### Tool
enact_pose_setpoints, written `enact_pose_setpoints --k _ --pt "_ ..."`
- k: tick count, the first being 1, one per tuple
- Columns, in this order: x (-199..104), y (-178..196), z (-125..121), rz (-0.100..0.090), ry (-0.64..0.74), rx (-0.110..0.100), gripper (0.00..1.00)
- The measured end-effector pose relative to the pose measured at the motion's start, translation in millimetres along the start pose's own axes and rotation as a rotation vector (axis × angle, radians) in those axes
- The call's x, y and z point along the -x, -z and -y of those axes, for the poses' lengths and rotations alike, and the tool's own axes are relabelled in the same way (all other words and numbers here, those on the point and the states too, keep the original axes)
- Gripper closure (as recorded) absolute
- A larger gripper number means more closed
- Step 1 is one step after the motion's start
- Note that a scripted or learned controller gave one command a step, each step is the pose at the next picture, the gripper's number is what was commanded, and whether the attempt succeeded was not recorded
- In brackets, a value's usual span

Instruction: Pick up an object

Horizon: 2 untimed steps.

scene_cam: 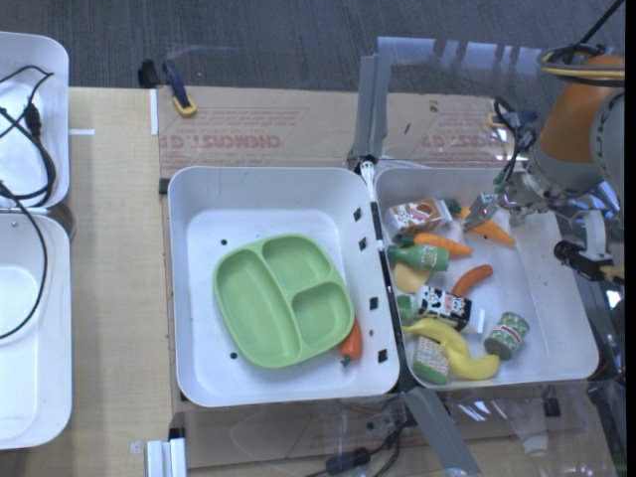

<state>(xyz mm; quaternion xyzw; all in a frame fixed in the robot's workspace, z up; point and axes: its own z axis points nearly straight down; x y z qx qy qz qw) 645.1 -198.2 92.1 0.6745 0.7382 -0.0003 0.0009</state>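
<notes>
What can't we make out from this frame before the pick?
- Gripper, camera view: too small and cluttered against an orange toy to tell finger state or contact.
- Carrot in the left bin: tucked partly under the green tray edge.
- Pile at the right bin's left wall: banana, milk carton and bottle overlap; lower items hidden.
- Arm: cut off by the right edge.

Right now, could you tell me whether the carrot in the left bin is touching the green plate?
Touching. The camera view shows the carrot lying against the lower right rim of the green plate, with no white bin floor visible between them.
</notes>
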Motion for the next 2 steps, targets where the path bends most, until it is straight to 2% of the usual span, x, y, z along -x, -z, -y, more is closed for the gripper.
enact_pose_setpoints --k 1,2 --pt "0 9 1 0.001 0.004 -0.007 1.00" --pt "-66 141 -2 0.000 -0.144 -0.001 1.00"
